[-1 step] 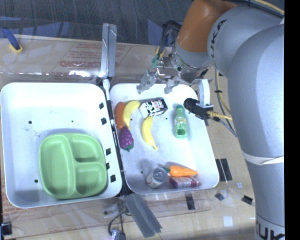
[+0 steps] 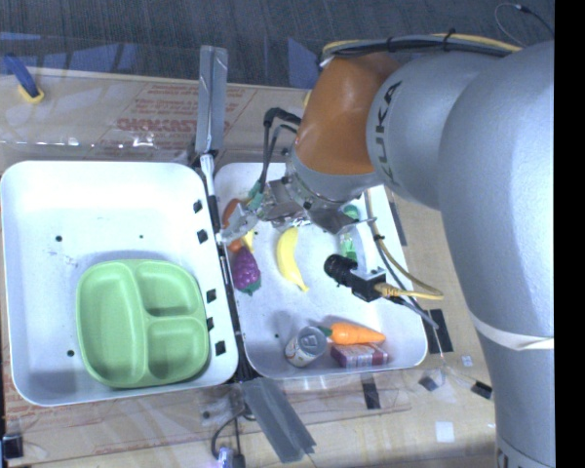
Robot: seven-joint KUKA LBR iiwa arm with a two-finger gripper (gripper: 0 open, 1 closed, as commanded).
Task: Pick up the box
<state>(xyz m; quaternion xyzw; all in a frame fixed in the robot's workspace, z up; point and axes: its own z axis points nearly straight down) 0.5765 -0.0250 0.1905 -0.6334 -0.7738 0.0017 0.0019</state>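
Over the right bin (image 2: 409, 354), the claw (image 2: 263, 211), its grip state unclear, should travel down-right to the box (image 2: 359, 357), avoiding carrot (image 2: 356, 335) and can (image 2: 306, 346).

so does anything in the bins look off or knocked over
Mostly no. The can in the right bin lies on its side beside the carrot and the box, all bunched at the near edge. The banana and the purple item lie loose. The green tray sits flat in the left bin.
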